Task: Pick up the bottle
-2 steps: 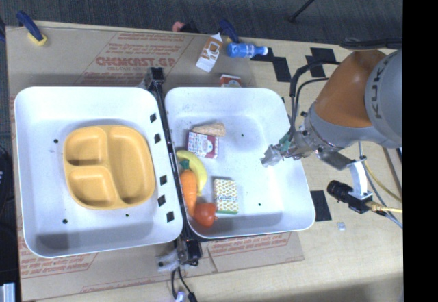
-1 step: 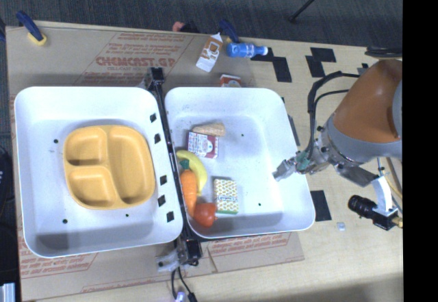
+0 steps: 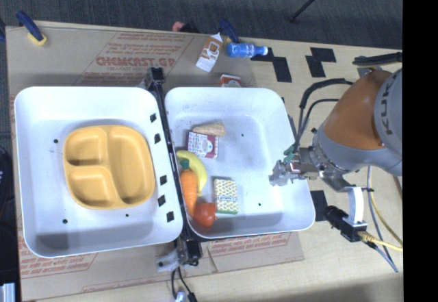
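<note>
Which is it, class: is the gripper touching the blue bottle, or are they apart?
Apart. The camera view shows the blue bottle lying on the bench beyond the bins, while the gripper sits over the right bin's right side.

Glossy white plastic bins [image 3: 226, 98], matt yellow plastic tray [image 3: 109, 165]

My arm [image 3: 356, 126] reaching in from the right, orange band above the wrist turned up toward the camera, grey wrist bent low and leftward, my gripper [image 3: 282, 174] at its tip, nothing visibly between its fingers
</note>
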Motion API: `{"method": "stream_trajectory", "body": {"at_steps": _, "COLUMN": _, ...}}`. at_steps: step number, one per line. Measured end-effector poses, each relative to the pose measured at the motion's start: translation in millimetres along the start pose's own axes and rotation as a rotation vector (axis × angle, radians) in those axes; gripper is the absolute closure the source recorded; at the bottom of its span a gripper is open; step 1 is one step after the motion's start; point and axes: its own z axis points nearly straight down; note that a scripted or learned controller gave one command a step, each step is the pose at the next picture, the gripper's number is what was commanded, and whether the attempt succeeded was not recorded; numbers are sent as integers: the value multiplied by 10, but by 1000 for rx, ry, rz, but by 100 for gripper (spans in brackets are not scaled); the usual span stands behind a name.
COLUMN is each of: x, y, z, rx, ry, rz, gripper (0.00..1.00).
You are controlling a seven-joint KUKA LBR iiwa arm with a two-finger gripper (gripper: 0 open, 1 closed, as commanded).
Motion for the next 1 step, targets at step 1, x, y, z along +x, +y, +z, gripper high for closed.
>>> {"method": "stream_trajectory", "body": {"at_steps": 1, "x": 29, "y": 7, "z": -213, "rx": -5, "ry": -3, "rz": -114, "gripper": 100}}
